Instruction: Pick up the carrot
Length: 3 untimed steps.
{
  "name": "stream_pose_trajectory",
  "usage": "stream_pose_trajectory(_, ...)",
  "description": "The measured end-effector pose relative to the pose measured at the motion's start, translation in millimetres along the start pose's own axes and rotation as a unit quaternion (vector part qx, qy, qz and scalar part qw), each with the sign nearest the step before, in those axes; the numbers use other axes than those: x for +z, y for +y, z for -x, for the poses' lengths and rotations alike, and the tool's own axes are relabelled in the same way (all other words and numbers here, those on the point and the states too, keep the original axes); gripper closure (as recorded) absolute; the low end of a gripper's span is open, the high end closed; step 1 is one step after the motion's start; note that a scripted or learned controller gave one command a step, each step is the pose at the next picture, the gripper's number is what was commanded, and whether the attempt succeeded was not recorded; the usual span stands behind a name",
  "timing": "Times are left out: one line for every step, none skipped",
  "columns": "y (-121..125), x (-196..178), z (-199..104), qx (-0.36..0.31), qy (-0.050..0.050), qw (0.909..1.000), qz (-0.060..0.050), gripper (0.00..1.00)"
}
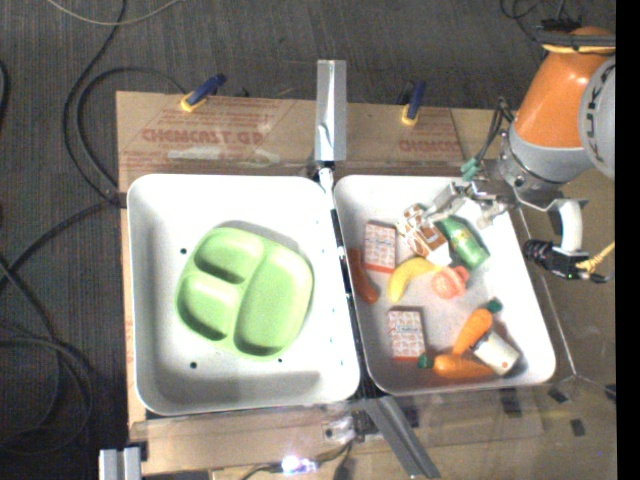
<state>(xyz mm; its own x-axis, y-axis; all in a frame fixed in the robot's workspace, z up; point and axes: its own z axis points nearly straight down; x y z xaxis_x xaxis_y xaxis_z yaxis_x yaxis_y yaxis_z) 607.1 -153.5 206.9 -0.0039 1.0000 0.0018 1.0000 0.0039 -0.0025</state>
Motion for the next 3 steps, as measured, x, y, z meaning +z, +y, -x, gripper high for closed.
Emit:
stream_pose_trajectory(-70, 45, 4, -0.169, 0.0, 0.9856, 0.0, 0.0)
stream_pose_trajectory(-119, 117, 53, -0.122, -0.003, 0.9925, 0.006, 0.0)
stream_pose_trajectory(-116, 107, 52, -0.123, -0.004, 0.9923, 0.01, 1.0)
